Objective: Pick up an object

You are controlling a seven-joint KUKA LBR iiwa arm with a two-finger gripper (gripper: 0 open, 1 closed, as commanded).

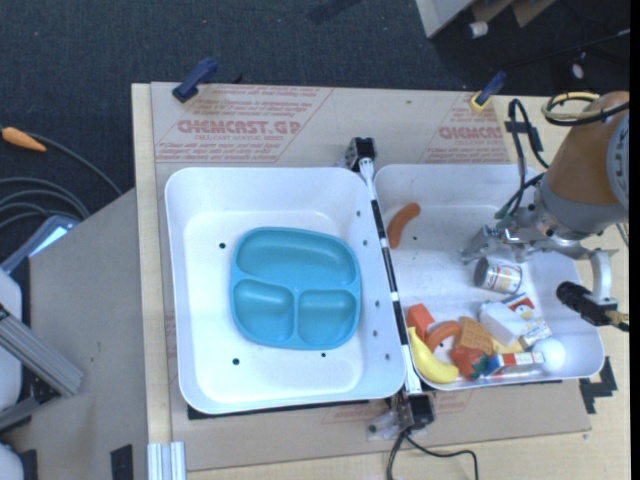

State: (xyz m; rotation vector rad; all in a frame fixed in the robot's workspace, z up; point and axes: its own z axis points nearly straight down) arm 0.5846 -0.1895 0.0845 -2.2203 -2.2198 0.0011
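Observation:
My gripper (520, 253) hangs low over the back half of the right bin (440, 183), under the grey and orange arm. Just below its metal parts lies a small can (499, 275) on its side. An orange sausage-shaped toy (402, 223) lies apart near the bin's left wall. At the front of the bin sit a yellow banana (431, 361), a white carton (511, 323), a brown cracker-like piece (474, 338) and several other small items. I see nothing lifted off the bin floor.
The left bin (190, 268) holds a blue divided plate (296, 287). A black divider rail (380, 253) separates the two bins. A black part (585, 303) on a white bracket sticks out by the right bin's right wall. Cables hang beside the arm (520, 138).

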